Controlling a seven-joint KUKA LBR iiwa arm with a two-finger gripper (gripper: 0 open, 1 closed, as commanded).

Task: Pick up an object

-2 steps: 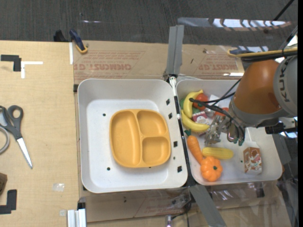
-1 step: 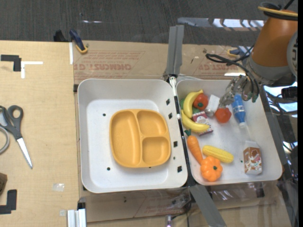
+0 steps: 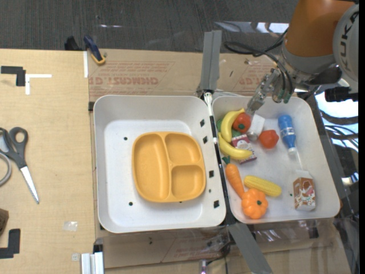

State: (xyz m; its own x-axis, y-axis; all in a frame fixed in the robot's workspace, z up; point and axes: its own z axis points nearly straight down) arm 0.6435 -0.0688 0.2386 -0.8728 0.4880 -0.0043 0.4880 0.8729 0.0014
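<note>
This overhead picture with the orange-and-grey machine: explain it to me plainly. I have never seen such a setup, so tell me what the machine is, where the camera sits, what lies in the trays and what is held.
The machine at upper right is a robot arm, grey with an orange band. At its tip hangs a two-finger gripper. One camera, fixed above the bench, looks down at a slant.

Two shallow white bins sit side by side. The left bin holds a yellow divided plate. The right bin holds toy food: a banana, a tomato, a carrot, a corn cob, a small pumpkin, a blue bottle and a little carton.

The gripper hangs low over the back of the right bin, near the banana. Nothing is visibly held. Scissors lie on the bench at left.
</note>
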